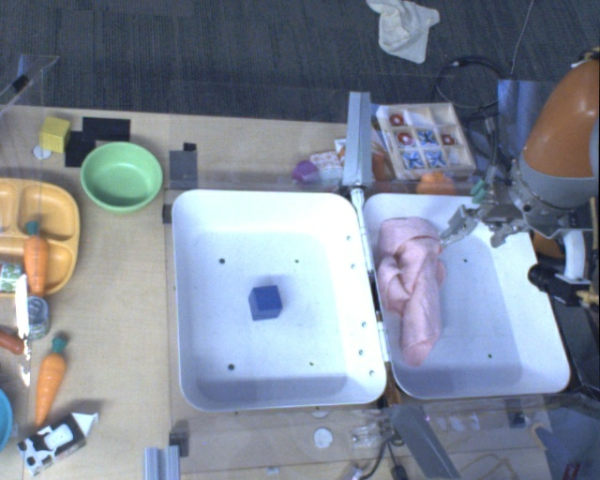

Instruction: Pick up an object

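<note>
A crumpled pink cloth (411,281) lies along the left side of the right bin (525,328), running from its back down toward its front. A small blue cube (266,301) sits near the middle of the left bin (216,234). My gripper (457,228) hangs over the back of the right bin, its tip at the cloth's upper right edge, and the orange-banded arm (562,122) reaches in from the right behind it. The view does not show whether the tip touches the cloth.
A green bowl (121,175) and a yellow tray (37,234) with a toy carrot (35,262) stand left of the bins. A patterned box (422,141) and small items sit behind the bins by the upright divider (357,141). A white rag (403,28) lies on the floor.
</note>
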`<state>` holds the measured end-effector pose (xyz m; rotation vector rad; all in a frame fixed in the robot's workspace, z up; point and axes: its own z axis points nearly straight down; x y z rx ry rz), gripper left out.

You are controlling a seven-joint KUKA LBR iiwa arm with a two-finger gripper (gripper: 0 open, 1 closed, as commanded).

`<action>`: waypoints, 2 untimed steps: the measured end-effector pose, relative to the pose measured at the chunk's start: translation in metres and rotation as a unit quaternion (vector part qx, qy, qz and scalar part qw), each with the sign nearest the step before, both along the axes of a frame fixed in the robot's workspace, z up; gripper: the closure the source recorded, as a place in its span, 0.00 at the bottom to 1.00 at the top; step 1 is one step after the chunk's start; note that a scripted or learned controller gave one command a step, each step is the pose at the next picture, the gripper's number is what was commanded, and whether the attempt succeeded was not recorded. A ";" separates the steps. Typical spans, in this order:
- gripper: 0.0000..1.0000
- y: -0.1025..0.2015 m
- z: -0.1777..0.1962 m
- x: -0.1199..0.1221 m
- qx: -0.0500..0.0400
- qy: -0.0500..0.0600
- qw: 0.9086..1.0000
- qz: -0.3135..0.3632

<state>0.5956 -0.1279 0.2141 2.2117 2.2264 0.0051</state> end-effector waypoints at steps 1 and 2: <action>0.00 0.008 -0.119 0.029 0.000 -0.002 1.000 0.003; 0.00 0.044 -0.123 0.040 -0.002 -0.005 0.993 0.117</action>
